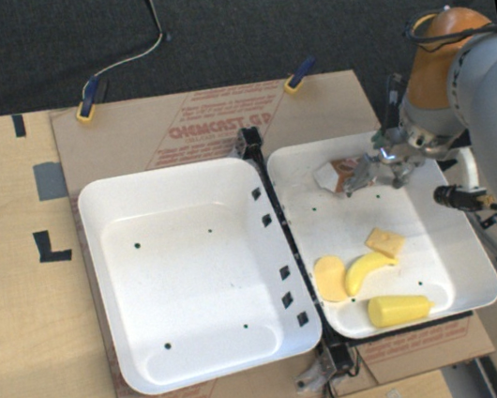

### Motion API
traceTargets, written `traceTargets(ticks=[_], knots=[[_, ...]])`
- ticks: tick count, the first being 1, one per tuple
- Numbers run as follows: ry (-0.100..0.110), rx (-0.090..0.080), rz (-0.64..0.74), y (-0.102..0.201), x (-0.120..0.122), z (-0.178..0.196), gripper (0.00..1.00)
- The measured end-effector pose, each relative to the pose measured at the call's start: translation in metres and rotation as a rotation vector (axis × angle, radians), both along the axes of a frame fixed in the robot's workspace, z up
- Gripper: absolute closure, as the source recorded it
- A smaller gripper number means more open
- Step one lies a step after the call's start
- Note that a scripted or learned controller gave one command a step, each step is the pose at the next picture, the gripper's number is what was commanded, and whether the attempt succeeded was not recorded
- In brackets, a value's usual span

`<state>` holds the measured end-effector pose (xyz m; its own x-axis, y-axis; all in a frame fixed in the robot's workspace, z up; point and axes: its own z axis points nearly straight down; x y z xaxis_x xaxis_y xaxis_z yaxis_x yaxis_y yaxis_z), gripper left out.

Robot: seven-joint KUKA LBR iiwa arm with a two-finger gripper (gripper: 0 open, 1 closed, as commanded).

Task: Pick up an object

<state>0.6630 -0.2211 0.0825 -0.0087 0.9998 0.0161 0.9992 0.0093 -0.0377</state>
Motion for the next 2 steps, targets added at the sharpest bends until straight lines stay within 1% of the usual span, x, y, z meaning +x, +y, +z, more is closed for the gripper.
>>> traceTargets(ticks=[1,2], knots=[[0.009,-0.005,-0.002,-0.001,-0.002,0.009,1.00],[-0.041,-0.017,-0.009,-0.002,-0.066,0.004,1.00]])
